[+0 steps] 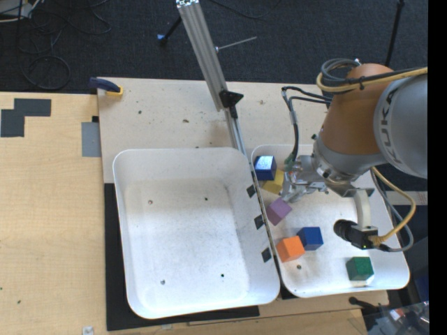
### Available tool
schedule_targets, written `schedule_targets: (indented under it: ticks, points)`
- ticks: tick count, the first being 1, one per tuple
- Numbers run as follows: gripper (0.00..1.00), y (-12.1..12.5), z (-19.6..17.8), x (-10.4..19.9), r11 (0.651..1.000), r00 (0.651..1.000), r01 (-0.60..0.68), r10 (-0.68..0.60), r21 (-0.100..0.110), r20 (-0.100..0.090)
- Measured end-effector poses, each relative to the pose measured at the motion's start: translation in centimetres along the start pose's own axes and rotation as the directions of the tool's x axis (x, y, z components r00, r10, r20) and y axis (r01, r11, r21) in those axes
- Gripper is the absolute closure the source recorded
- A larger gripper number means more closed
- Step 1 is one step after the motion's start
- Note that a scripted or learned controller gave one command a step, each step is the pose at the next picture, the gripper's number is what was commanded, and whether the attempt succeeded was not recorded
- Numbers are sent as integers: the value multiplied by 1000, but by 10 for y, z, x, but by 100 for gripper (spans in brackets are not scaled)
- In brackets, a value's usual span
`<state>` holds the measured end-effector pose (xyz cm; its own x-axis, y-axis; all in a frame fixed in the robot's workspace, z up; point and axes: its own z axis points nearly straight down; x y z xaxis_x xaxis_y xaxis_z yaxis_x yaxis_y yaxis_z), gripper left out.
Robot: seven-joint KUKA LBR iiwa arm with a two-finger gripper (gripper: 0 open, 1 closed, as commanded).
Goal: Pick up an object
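Apparently no pick yet: gripper (299, 184) low in right bin (391, 279) near yellow block (274, 185) and purple block (279, 210) (finger state unclear, cannot tell); lift remains.

- Bright, even light from overhead; the white left bin (188, 236) looks nearly washed out, well to the left of the gripper (302, 180).
- Shadows are soft and short, lying close under the blocks.
- Focus is mildly soft throughout; the dark floor (105, 26) beyond the desk (42, 222) shows little detail.
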<state>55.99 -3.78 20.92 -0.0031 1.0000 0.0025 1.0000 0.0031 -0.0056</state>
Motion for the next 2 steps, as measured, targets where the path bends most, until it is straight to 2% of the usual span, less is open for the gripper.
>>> schedule_targets:
  ticks: [2]
  points:
    - [100, -55, -16, 94, 1000, 1000, 1, -1, -1, 0]
